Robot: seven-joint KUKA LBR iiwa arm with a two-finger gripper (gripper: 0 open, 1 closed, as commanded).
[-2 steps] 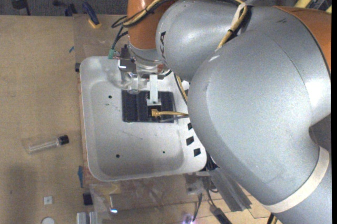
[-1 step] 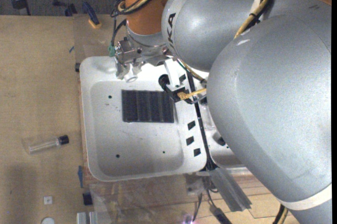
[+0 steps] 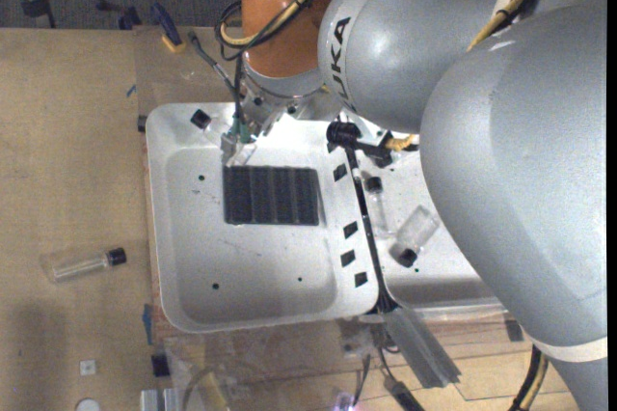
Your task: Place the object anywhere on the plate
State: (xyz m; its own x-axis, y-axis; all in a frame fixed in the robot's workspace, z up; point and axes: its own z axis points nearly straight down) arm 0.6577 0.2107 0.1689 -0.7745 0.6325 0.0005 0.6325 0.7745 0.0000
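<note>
Camera view: pincer (image 3: 234,141) hangs over the dark ribbed plate (image 3: 272,196), at its far-left corner — can't tell whether it grips anything. Clear vial (image 3: 415,231), likely the object, lies well right of it in the other bin — risk: empty-handed release.

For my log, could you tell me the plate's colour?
Black, with ribs, the plate shows best in the camera view.

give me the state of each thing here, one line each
gripper: low over the top left corner of the dark plate
dark plate: flat in the left bin, nothing on it
left bin: holds the plate
clear vial: lying on its side on the bench, outside the bins
second clear vial: lying in the right bin
</note>
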